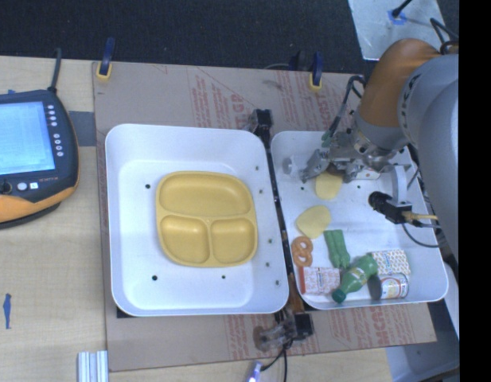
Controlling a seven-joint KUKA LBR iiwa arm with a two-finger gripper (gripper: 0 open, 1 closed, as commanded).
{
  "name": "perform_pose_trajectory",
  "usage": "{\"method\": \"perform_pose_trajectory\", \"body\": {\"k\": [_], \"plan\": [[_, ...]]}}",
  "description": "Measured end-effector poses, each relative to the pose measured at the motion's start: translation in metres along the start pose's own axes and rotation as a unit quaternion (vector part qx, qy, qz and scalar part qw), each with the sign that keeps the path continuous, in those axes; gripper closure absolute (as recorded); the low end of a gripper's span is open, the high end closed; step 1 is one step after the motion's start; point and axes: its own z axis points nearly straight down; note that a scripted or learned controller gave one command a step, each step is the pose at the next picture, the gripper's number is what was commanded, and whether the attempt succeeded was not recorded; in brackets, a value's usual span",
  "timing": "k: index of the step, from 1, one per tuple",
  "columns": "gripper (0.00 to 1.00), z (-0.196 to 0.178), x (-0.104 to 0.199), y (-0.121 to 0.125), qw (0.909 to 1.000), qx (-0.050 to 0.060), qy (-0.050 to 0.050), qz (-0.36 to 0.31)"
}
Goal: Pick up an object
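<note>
A wooden desk point(46, 277) carries 2 white bins. Nearest in the right bin point(436, 289): a green bottle point(355, 277) and a can point(392, 286). Beyond them, a smooth yellow lump point(328, 186) sits just below the fingers point(315, 165); their spread is unclear. The arm point(404, 86) bends down from beyond.

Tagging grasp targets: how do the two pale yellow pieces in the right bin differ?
The upper yellow piece sits right at the gripper, partly covered by it; the lower yellow piece lies apart from it and in full view. The upper one looks smaller and blockier, the lower one wider and more rounded. Both are pale yellow and lie in the right bin.
</note>
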Motion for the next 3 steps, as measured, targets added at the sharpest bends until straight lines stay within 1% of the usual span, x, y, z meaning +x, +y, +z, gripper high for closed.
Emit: {"method": "perform_pose_trajectory", "body": {"k": [1, 2, 3], "plan": [[1.0, -0.01, 0.001, 0.0, 1.0, 0.0, 0.0, -0.001], [0.0, -0.01, 0.001, 0.0, 1.0, 0.0, 0.0, -0.002], [0.0, -0.048, -0.051, 0.005, 0.9999, -0.015, 0.0, 0.001]]}}
